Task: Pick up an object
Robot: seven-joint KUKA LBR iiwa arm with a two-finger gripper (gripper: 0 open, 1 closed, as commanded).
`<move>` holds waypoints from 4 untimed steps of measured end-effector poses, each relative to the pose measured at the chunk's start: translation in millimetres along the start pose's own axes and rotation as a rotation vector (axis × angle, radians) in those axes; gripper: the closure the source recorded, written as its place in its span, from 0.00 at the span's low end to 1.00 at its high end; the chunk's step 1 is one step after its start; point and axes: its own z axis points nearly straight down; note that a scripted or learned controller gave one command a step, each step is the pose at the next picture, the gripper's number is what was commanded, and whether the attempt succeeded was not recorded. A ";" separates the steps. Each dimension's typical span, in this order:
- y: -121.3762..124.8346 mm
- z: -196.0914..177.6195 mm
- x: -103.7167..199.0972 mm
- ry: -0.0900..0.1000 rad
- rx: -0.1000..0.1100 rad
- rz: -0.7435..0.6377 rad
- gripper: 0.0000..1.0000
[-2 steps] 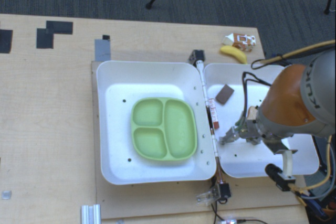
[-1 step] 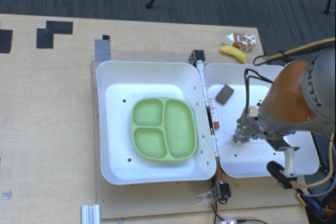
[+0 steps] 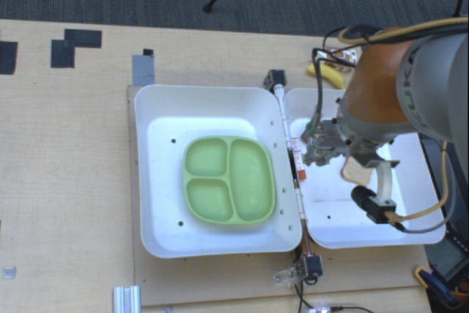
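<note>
My gripper point(image 3: 321, 149) hangs low over the left part of the right bin point(image 3: 331, 229), close to the divider between the two bins. The grey arm with its orange band point(image 3: 377, 88) covers much of that bin. A tan, toast-like piece point(image 3: 355, 171) lies on the bin floor just right of the gripper, partly hidden by the wrist. At the bin's far edge a yellow object point(image 3: 329, 74) peeks out behind the arm. Whether anything is held is hidden by the wrist.
The left bin point(image 3: 157, 157) holds a green three-compartment plate point(image 3: 229, 180). A black connector with a yellow cable point(image 3: 375, 206) hangs off the arm over the right bin. Clamps sit at the divider's far end point(image 3: 276, 78) and near end point(image 3: 308, 267).
</note>
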 end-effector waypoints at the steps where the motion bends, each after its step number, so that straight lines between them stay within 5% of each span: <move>1: -0.4 0.4 -0.8 -0.001 0.001 0.001 0.00; 2: -47.4 -24.6 -58.5 -0.002 0.002 0.003 0.00; 3: -43.7 50.6 -147.9 -0.002 0.003 0.004 0.00; 4: -46.9 98.3 -107.1 -0.003 -0.002 0.003 0.00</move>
